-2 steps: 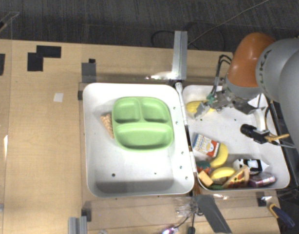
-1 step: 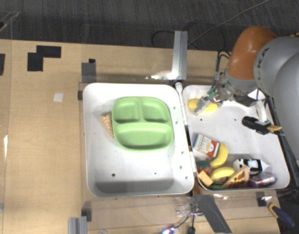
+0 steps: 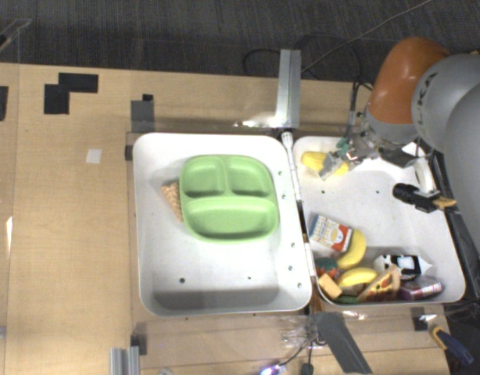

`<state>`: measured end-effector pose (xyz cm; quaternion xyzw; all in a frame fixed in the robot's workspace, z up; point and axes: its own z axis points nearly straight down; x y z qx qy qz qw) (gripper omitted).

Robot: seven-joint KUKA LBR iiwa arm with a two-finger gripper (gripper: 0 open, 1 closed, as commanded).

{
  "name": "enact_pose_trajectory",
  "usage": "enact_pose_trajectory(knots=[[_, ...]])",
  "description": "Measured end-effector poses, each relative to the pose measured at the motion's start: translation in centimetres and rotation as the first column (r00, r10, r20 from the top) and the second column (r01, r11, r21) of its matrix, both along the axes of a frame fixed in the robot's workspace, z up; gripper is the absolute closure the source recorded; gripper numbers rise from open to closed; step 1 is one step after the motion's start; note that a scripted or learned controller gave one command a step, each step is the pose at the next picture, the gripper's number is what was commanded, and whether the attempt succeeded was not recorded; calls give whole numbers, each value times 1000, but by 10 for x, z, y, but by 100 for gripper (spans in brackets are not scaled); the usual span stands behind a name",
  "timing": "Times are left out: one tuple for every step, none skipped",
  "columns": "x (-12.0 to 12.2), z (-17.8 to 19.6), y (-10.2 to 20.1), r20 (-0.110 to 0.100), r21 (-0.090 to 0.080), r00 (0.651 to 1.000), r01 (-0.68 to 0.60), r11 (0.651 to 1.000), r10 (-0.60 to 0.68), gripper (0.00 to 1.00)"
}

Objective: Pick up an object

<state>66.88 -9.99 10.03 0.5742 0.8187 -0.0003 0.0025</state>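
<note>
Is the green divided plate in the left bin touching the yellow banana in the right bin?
Apart. The camera view shows the green plate in the left bin and the banana in the right bin, with both bin rims between them.

txt: none legible | small carton (image 3: 331, 233): printed label, too blurry to read | no nums/signs

Both bins (image 3: 154, 280) are white. A light green divided plate (image 3: 227, 196) overlaps a tan speckled piece (image 3: 172, 200). The right bin (image 3: 381, 190) holds yellow bananas (image 3: 352, 250), a white, blue and red carton (image 3: 331, 233) and a yellow toy (image 3: 315, 161). The arm (image 3: 443, 92) is grey with an orange band (image 3: 400, 73).
</note>
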Motion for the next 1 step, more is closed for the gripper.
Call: enact_pose_trajectory(knots=[[-50,87,44,4,4,1000,28,1000,-28,100]])
